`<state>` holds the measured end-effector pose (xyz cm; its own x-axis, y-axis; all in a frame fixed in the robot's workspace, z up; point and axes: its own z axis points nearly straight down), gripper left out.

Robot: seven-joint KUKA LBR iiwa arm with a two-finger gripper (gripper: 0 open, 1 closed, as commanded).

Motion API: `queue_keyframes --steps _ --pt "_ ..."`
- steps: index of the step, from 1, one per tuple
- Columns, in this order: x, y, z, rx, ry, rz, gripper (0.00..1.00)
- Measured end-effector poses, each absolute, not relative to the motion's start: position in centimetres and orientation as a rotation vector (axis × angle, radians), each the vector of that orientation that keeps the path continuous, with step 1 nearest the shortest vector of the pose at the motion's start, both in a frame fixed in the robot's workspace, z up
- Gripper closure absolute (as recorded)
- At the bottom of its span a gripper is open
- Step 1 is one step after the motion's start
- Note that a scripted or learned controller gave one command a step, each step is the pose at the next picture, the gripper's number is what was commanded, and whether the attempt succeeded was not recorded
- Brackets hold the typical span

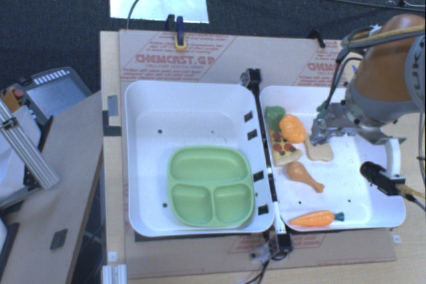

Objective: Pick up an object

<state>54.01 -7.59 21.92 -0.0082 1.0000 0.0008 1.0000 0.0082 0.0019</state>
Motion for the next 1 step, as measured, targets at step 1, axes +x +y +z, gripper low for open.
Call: queue_keyframes --steps 1 --pt "53.44 -2.14 22.63 2.212 2.231 0.003 1.00"
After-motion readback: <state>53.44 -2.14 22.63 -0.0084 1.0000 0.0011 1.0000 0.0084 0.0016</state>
